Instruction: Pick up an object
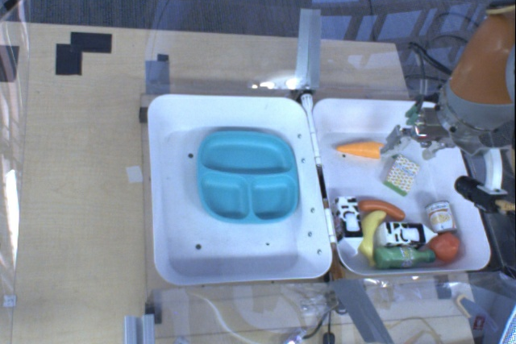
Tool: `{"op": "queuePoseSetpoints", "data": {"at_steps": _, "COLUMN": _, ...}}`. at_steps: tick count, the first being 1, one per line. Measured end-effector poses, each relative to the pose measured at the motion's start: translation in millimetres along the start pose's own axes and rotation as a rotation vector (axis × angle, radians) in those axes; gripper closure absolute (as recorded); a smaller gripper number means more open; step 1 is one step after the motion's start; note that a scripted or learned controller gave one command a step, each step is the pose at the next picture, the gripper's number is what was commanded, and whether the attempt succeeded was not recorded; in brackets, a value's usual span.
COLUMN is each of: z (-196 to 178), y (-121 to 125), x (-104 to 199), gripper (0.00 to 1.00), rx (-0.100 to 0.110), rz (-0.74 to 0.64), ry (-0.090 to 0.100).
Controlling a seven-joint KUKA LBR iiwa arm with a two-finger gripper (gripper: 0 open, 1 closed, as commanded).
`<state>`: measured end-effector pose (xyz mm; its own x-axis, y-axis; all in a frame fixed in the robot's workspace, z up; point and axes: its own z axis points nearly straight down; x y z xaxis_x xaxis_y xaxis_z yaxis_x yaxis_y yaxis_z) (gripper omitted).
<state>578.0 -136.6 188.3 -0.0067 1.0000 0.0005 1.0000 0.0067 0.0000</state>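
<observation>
On the pale wooden desk (81, 173) two shallow white bins sit side by side, touching along their inner edges. The left bin (173, 173) holds a blue divided tray (246, 175) lying flat near its middle. The right bin (326, 125) carries all the loose things. The grey arm with its orange band (484, 64) reaches in from the right, above the far right corner of that bin, and its jaws, the gripper (415, 134), hang over the bin's upper half; whether they are apart or together I cannot tell, and nothing can be seen between them. Just left of them an orange carrot (359, 149) lies on the bin floor, and just below them a small speckled packet (401, 173) lies tilted. Along the near edge sit a black-and-white box (347, 216), a sausage (382, 209), a yellow banana (369, 234), a green bottle (403, 257) lying on its side, a red tomato (445, 246) and a small jar (439, 216) standing upright, crowded close together.
</observation>
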Motion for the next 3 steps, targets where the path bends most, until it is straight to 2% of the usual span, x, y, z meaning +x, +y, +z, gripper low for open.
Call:
{"op": "queuePoseSetpoints", "data": {"at_steps": 1, "z": 27.9, "y": 3.8, "x": 3.1, "gripper": 0.0, "rx": 0.0, "rz": -0.04, "ry": 0.0}}
{"op": "queuePoseSetpoints", "data": {"at_steps": 2, "z": 99.7, "y": 22.2, "x": -57.9, "gripper": 0.0, "rx": -0.012, "rz": -0.062, "ry": -0.003}}
{"op": "queuePoseSetpoints", "data": {"at_steps": 3, "z": 89.7, "y": 25.2, "x": -55.7, "gripper": 1.0, "rx": -0.017, "rz": -0.065, "ry": -0.001}}
